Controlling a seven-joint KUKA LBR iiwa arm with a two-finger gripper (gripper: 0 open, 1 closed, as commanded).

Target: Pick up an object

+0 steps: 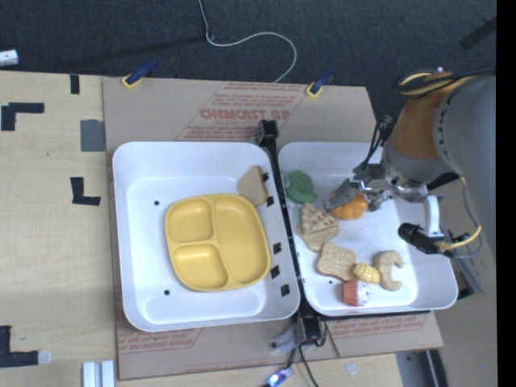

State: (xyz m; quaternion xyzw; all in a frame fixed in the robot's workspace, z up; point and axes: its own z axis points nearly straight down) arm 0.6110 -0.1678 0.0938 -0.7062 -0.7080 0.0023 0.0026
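You see the arm [451, 135] reach in from the right, its wrist bent down over the right bin [435, 297]. In the left bin [137, 176] lies a yellow divided plate [216, 242]. The gripper [345, 200] is low at the right bin's middle, closed around an orange object [351, 209], with a waffle-shaped piece [317, 226] just beside it on the left.

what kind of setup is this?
Likely a lab bench for robot pick trials, not a kitchen: two white bins side by side on cardboard, toy food such as a waffle in the right one, a yellow tray in the left, an arm reaching in.
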